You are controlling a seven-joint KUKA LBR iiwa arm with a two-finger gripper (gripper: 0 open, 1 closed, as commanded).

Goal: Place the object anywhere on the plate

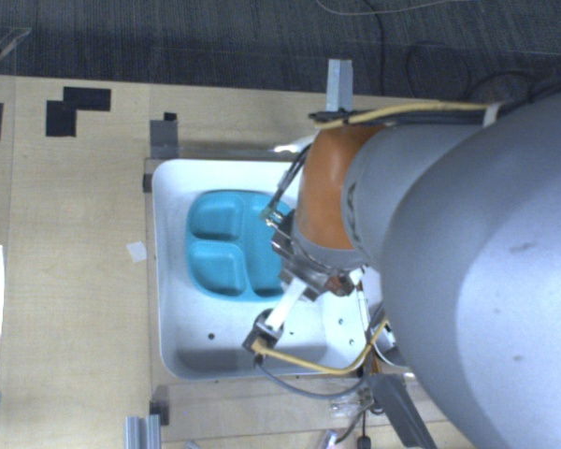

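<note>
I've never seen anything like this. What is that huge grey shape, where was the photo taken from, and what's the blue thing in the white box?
The grey shape is a robot arm. The one camera is fixed above the bench and looks down at a slant. The arm reaches in from the right and probably looks huge because it is close to the lens. The orange band sits just above its wrist, and below that is its hand, over a shallow white bin on the pale bench. In the bin lies a blue plate with compartments, partly covered by the arm. The job is to set an object on that plate. From this angle I can't tell whether the hand holds anything.
</note>
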